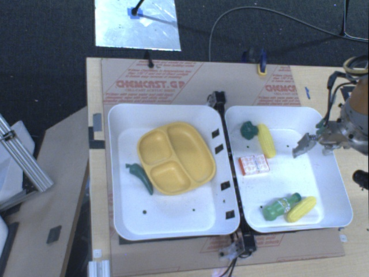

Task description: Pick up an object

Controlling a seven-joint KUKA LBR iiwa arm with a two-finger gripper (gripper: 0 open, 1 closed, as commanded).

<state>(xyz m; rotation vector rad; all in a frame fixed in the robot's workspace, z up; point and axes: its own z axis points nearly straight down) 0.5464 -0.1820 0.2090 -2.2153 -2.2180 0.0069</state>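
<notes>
The right bin [334, 212] holds a dark green toy vegetable [249, 130] touching a yellow corn cob [266, 140] at the back. A small red and white box [254, 165] lies near the bin's left wall. A green bottle [281, 206] and a second yellow piece [301, 209] lie side by side at the front. My gripper [316, 147] hangs over the right side of this bin, open, with nothing between its fingers. It is to the right of the corn cob and apart from every object.
The left bin [124, 212] holds a yellow divided plate [176, 157] and a green pepper [140, 176] by its left rim. A black divider [226, 154] joins the two bins. A shiny metal sheet [136, 16] lies beyond the bench.
</notes>
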